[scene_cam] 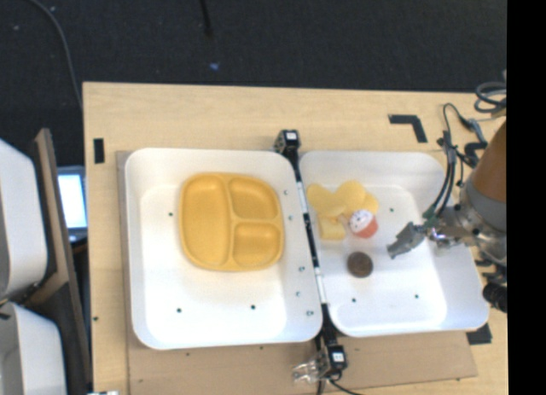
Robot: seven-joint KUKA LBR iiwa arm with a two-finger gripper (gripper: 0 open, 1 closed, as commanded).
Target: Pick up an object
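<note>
Gripper (401, 245), dark and grey, at the right of the frame, over the floor of the right white bin (386, 315). Tip pointing left and a bit down. Squeezed tight or spread wide: too small and dark to tell. Nothing seen in its grip.

Left of the gripper and a little lower, a small round brown thing (360, 264), flat on the bin floor, near the tip but apart from it. Up and left of that, a little white and orange toy (364, 223), right against a soft yellow lump (334, 205) in the upper left part of the same bin.

Behind the gripper, at the right edge of the frame, the grey arm (490, 182) with its orange band and some dark wires.

In the left white bin (153, 299), a big yellow plate with three parts (230, 220), flat in the middle.

Under both bins, a light wood bench (213, 116).
</note>
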